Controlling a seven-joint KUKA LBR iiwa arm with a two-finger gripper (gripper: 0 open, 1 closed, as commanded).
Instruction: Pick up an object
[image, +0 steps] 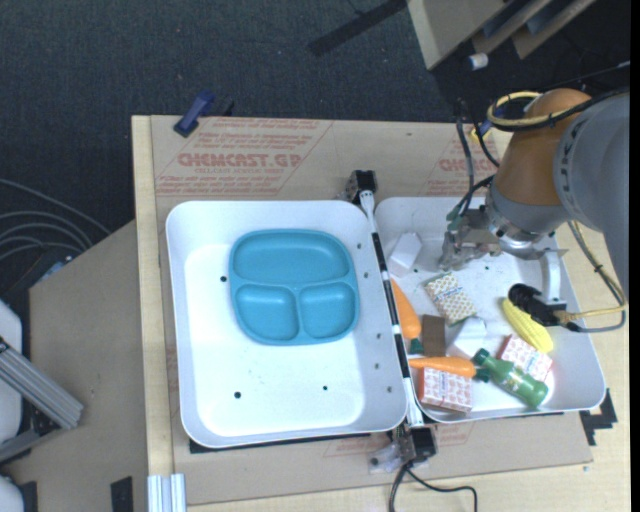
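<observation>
I see a smooth blue three-compartment plastic tray (293, 285) in the left white bin (190, 330), right white bin (585, 375) crowded with a yellow banana (527, 326), green bottle (512, 377), orange carrot (404, 309), jaws (462, 245) state I cannot tell.

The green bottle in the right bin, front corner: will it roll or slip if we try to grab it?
The green bottle lies on its side, so a nudge would probably roll it. Its round body looks smooth, likely slippery between fingers. It rests against the pink packet and near the carrot, which may crowd a grasp.

Blue tray (292, 284) in left bin (190, 330), hand (462, 246) over cluttered right bin (585, 375)
</observation>
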